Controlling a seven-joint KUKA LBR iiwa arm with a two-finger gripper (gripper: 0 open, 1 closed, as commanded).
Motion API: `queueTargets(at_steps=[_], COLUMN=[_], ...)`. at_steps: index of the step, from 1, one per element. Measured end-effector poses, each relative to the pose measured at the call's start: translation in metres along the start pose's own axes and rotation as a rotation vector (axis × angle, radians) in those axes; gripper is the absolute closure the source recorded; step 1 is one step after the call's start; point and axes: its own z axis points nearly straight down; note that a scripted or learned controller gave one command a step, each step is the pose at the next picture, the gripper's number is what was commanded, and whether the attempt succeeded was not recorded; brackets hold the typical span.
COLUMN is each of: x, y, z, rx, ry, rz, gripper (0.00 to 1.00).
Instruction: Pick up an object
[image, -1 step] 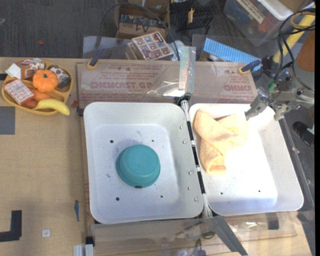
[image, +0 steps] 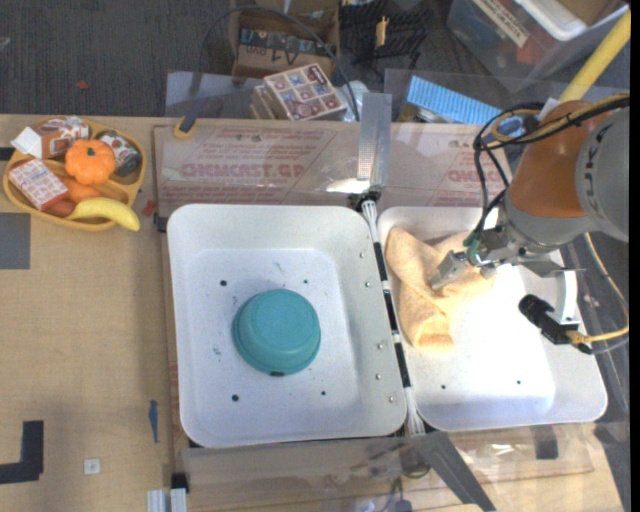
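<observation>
The pincer (image: 448, 272) rests on the tan cloth (image: 420, 290) in the right bin (image: 520, 400) (grip state: I cannot tell).

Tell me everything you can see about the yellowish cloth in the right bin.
The cloth is pale tan and looks like soft, thick fabric. It lies crumpled and folded in the left part of the right bin, running from near the bin's far wall toward its middle, close to the wall beside the left bin. Its near end is rolled into a rounded lump. The gripper is at its right edge, seemingly touching the fabric; whether it grips any cloth cannot be judged.
</observation>
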Motion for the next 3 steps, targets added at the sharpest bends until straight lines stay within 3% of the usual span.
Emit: queueTargets(at_steps=[1,2,3], x=[0.022,0.022,0.059], y=[0.031,0.032,0.069], z=[0.02,0.008,-0.072], rx=[-0.014,-0.02,0.0], ry=[-0.006,-0.004,-0.001], rz=[-0.005,-0.002,-0.018], gripper=[0.0,1.0,1.0])
